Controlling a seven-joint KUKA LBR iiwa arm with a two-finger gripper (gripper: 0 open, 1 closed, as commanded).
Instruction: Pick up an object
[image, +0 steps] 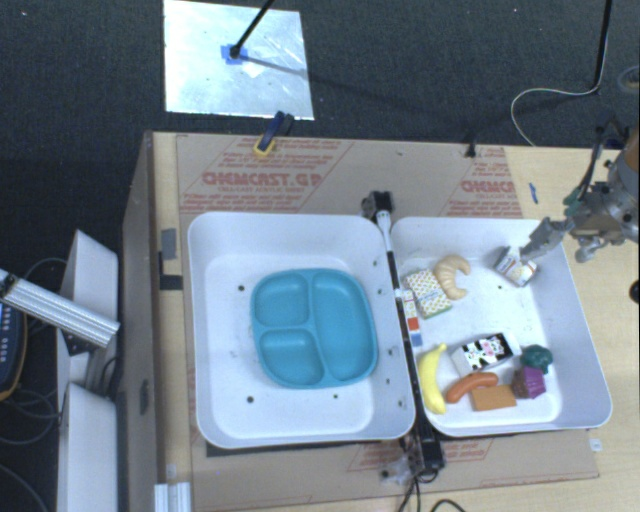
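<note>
Two shallow white plastic bins sit side by side on a cardboard-covered bench. The left bin (220, 400) holds a turquoise plastic plate with three compartments (313, 326), lying flat near its middle.

The right bin (580, 400) holds the loose objects. Near its upper left lies a pale tan croissant-shaped toy (455, 274), touching a small patterned, dotted packet (427, 292) just beside it on the left. Lower down, a yellow plastic banana (432, 376) lies along the bin's left side. Next to it is an orange-red toy sausage (470, 387), with a small white box printed in black and pink (486, 351) just above it and a flat orange block (493, 398) just below. Further right sit a purple blocky toy (530, 382) and a dark teal lump (537, 356), close together.

The grey arm reaches in from the right, and its two-finger gripper (520, 264) is down in the upper right corner of the right bin. At its tip is a small whitish, shiny object (515, 269), possibly a wrapped piece, though it is too small to identify. It appears to sit at the fingertips, but whether it is clamped between them or merely lies beneath them cannot be told, and the state of the gripper is equally unclear.
</note>
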